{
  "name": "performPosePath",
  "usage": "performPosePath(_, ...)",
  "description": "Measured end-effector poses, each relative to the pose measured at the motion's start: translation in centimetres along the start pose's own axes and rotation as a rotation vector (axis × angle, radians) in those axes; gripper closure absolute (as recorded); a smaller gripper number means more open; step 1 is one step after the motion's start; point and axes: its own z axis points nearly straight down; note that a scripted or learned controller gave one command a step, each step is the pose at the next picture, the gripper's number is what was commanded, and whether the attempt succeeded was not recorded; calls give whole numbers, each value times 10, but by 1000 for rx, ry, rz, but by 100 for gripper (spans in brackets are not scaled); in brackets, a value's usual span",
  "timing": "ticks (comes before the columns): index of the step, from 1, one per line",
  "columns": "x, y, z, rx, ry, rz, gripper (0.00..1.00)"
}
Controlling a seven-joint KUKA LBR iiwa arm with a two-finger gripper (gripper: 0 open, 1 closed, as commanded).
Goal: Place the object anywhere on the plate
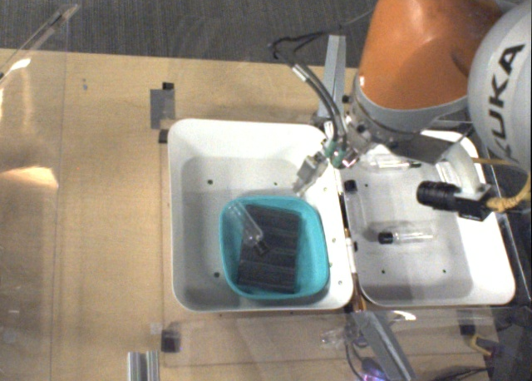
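Orange-banded arm (424, 34) fills the upper right of the frame, closest to the lens, with its grey casing at the right edge.

Left third of the frame: bare wooden bench (83, 230). A small dark bracket (165, 105) stands just beyond the upper left corner of the left bin.

Centre: left white bin (191, 205) holds a teal plate (314, 242), square with rounded corners, in its lower right part. A black ribbed pad (278, 254) lies on the plate. A clear tube (248, 225) rests tilted across the pad's upper left corner, within the plate's rim.

Above the plate's upper right corner, the gripper (309, 173) hangs over the left bin near the wall shared with the right bin. Its finger spread cannot be determined; nothing is seen between them.

Right: right white bin (490, 279) contains a second clear tube with a dark cap (405, 237), lying roughly level near the bin's middle. A black cylindrical fitting (453, 197) projects above it.
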Motion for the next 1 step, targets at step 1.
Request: performPosePath(1,0,3,-12,-8,-5,-8,100)
